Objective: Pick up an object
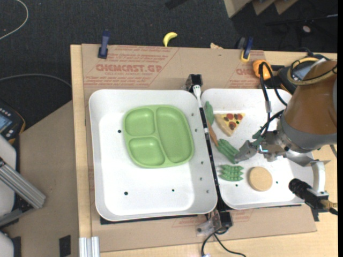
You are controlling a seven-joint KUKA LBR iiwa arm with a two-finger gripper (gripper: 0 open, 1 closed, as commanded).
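cookie (261, 179) nr front rim | tool (247, 150) just above-left, state unclear

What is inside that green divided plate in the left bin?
All three compartments of the green divided plastic plate show bare green. It hides the white left bin floor beneath.

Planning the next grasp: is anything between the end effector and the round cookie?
Nothing visible. The end effector hovers above the right bin, with bare bin floor between it and the cookie just below it in the view.
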